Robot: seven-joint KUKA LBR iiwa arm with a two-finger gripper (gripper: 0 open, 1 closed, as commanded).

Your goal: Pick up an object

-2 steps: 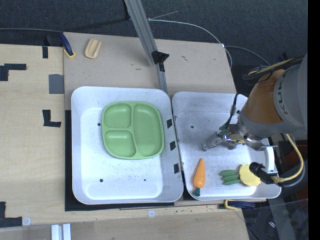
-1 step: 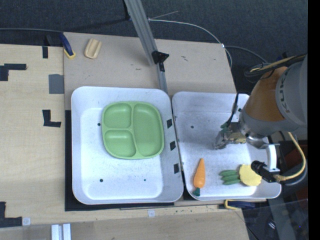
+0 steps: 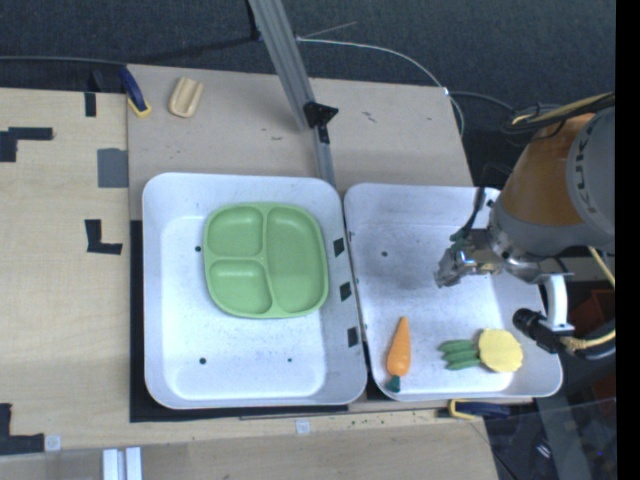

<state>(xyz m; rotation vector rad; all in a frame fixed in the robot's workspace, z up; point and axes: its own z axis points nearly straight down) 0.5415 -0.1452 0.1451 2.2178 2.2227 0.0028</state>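
Matt, seemingly plastic green tray (image 3: 266,259)

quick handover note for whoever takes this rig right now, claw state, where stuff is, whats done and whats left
Claw: over the right bin, nothing seen held; open or shut unclear.
Right bin, near edge: carrot, green pod piece, yellow round piece touching the pod piece.
Left bin: green divided plate.
Done: no pick yet.
Left: grasp and lift one object.
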